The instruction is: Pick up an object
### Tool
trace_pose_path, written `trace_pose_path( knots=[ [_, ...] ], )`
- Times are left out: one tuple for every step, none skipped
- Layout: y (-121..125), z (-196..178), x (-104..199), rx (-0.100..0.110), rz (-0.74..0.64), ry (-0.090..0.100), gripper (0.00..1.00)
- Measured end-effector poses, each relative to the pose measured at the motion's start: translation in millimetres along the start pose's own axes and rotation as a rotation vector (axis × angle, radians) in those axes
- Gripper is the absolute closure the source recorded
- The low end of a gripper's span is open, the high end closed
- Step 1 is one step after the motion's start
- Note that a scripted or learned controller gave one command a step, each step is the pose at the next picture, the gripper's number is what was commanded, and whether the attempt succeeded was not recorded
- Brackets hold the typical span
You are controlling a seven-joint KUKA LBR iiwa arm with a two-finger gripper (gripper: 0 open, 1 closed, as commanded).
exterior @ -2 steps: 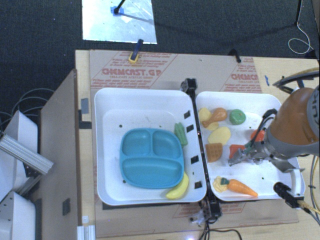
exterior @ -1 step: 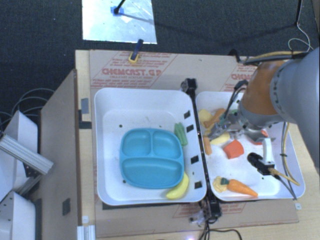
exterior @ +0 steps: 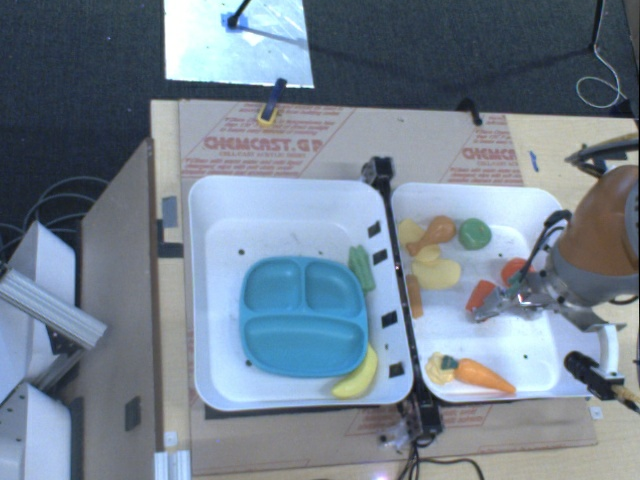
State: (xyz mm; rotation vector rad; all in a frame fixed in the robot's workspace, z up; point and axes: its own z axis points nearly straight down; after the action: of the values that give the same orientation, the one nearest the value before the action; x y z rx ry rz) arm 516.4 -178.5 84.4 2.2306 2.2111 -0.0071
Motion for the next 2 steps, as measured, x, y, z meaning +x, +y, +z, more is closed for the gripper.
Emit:
trace_pose_path(
  knots=[
    [85.3,-2.0,-15.0,-0.013,-0.015,0.0,0.0],
    [31.8,0.2,1.1,0.0,-0.009,0.005,0.0]
  ],
)
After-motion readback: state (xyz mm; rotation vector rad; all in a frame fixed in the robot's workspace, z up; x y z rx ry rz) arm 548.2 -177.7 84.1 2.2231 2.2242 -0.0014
